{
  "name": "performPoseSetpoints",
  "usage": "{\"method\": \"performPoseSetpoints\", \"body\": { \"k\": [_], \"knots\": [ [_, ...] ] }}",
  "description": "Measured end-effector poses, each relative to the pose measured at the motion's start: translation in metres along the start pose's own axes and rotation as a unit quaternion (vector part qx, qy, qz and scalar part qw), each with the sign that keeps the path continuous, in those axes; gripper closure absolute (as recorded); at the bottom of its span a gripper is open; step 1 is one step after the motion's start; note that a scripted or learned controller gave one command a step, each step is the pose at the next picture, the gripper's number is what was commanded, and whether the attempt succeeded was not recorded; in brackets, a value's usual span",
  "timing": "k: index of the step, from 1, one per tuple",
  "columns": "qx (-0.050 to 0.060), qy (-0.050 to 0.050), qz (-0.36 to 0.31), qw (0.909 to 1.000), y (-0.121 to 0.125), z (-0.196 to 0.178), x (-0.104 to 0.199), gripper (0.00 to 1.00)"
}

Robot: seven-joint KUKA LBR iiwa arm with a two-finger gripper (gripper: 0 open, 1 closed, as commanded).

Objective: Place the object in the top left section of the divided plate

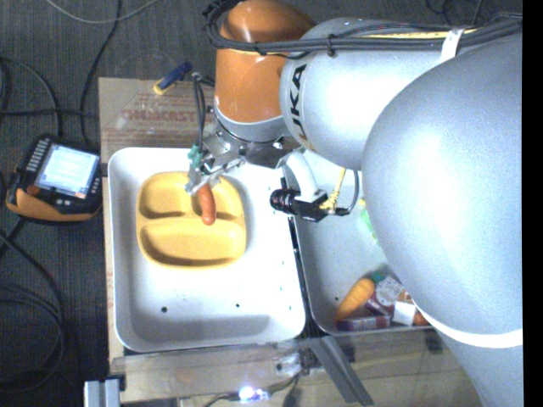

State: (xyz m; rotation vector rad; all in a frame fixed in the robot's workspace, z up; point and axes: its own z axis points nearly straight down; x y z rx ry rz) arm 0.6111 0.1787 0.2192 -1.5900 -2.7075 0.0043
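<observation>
Grey arm (407,142) low over yellow divided plate (191,227), gripper (202,176) around sausage (206,205)

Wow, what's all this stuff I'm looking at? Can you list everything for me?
Divided plate: one, yellow, in the left bin.
Sausage: one, orange-red, over the plate's upper right section, at the tool's tip.
Bins: two, white; left bin holds the plate, right bin lies partly under the arm.
Carrot: one, orange, at the near end of the right bin.
Small packaged items: a few, red and white, beside the carrot; too hidden to name.
Handheld control pad: one, orange and black with a lit screen, left of the bins.
Cables: several, on the dark floor.
Arm: one, grey with an orange band.
Tool: one, above the plate.
</observation>
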Motion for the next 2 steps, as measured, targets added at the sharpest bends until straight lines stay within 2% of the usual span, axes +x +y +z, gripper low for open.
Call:
{"method": "performPoseSetpoints", "body": {
  "k": [1, 2],
  "knots": [
    [-0.001, -0.002, -0.043, 0.9991, 0.0202, -0.0159, -0.0247, 1.0],
    [-0.001, -0.002, -0.043, 0.9991, 0.0203, -0.0159, -0.0244, 0.0]
  ]
}}
